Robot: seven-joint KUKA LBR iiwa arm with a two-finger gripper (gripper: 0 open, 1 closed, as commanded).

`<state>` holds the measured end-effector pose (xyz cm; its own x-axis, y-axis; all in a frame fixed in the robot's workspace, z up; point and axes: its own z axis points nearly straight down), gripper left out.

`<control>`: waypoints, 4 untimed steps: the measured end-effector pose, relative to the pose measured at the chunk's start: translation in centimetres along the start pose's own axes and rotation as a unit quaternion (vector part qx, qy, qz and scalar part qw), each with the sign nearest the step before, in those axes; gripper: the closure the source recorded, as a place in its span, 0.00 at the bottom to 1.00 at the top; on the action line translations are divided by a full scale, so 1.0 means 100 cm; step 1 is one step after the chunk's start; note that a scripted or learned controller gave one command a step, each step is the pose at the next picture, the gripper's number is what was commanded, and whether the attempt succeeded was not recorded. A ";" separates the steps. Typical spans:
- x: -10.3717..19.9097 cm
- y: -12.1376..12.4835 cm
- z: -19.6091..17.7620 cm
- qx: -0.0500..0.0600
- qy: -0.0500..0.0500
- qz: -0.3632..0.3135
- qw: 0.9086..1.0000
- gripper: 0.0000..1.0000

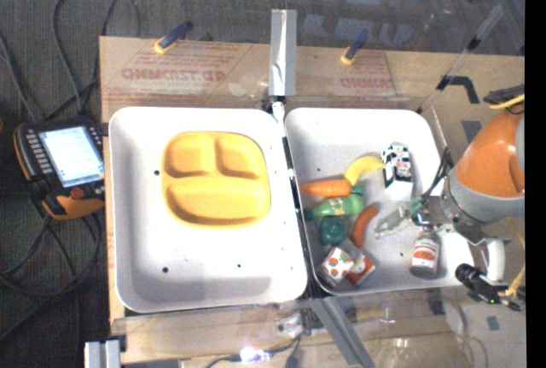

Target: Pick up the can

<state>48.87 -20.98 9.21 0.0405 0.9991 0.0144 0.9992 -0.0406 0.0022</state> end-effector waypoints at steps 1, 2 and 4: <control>0.007 -0.002 0.002 -0.003 -0.007 -0.002 1.000 0.00; 0.001 0.001 0.001 -0.001 0.001 0.008 1.000 0.00; 0.002 -0.001 -0.002 0.000 -0.003 0.010 1.000 0.00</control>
<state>48.74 -20.82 9.40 0.0615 0.9981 0.0084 0.9981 -0.0615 0.0025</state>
